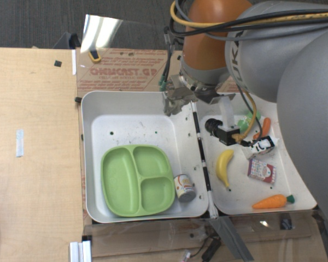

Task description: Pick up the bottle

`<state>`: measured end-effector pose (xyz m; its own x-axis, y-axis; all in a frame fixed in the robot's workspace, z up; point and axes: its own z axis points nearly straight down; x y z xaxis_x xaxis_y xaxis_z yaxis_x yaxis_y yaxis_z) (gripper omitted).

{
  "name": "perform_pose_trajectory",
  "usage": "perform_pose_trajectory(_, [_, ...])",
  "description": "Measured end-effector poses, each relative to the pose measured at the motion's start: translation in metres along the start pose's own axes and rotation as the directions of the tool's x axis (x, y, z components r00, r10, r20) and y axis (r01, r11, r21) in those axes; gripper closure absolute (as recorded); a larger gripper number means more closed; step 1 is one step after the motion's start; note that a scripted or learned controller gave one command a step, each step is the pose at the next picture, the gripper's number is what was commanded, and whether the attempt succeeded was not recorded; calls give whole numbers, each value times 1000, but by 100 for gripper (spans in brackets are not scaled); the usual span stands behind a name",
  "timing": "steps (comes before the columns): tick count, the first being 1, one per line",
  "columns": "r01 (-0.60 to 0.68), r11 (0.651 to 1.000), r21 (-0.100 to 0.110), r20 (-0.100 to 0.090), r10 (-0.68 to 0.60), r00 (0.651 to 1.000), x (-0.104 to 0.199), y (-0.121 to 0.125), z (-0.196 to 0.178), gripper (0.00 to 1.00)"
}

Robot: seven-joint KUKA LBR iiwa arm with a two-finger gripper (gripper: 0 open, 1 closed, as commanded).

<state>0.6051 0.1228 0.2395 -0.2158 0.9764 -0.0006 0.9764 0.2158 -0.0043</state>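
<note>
— Above the left bin's (88,146) far wall the pincer (172,103) is held. Its opening cannot be told, and nothing is seen in it. What is risked?

— The bottle (244,123), taken to be the green thing half hidden under the arm in the right bin (295,182), could be missed or knocked. A pale wood bench (33,146) is seen, with dark carpet (44,15) beyond.
</note>
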Motion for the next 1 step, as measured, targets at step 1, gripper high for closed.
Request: perform_pose_trajectory(1, [-273,962,1,2,273,962,80,-57,-13,100])
